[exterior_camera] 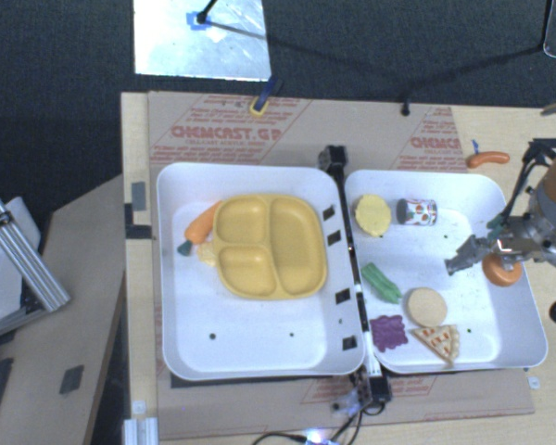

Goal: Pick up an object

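We judge the reach is in hand: the gripper (470,253) hangs over the right bin (524,336), holding nothing that we can see, its opening unclear to us. Next we'd need to descend on one toy, perhaps the green piece (382,282) near the divider. The cardboard (224,124) reads "CHEMCAST".

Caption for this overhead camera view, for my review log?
Gripper hovers over the right bin of toy foods; a yellow divided plate sits in the left bin.
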`<action>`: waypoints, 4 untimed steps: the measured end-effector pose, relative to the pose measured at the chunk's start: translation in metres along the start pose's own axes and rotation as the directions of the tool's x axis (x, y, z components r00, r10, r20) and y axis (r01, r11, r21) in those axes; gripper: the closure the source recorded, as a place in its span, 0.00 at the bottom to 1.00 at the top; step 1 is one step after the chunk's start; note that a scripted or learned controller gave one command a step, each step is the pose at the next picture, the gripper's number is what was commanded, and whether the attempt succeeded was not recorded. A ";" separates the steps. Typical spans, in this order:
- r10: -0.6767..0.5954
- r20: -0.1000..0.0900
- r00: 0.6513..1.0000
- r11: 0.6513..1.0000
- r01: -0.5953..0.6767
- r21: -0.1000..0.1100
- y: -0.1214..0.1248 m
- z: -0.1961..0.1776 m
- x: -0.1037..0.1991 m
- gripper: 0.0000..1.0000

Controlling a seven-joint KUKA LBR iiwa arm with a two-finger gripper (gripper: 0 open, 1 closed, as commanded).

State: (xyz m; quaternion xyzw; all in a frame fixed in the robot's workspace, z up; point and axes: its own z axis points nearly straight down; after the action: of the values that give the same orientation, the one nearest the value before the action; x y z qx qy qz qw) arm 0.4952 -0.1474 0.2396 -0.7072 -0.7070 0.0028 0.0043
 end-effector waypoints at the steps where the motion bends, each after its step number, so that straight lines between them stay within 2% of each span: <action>1: -0.003 0.003 1.000 1.000 0.003 -0.012 0.002 -0.006 0.000 0.00; 2: -0.002 0.001 1.000 1.000 0.002 -0.006 -0.003 0.055 -0.001 0.00; 3: -0.002 0.000 1.000 1.000 0.002 -0.007 -0.004 0.098 0.003 0.00; 4: 0.000 0.003 1.000 1.000 0.000 -0.014 -0.002 0.147 0.002 0.00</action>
State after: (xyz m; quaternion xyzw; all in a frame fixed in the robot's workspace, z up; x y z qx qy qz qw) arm 0.4920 -0.1449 0.0922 -0.7073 -0.7069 -0.0012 -0.0018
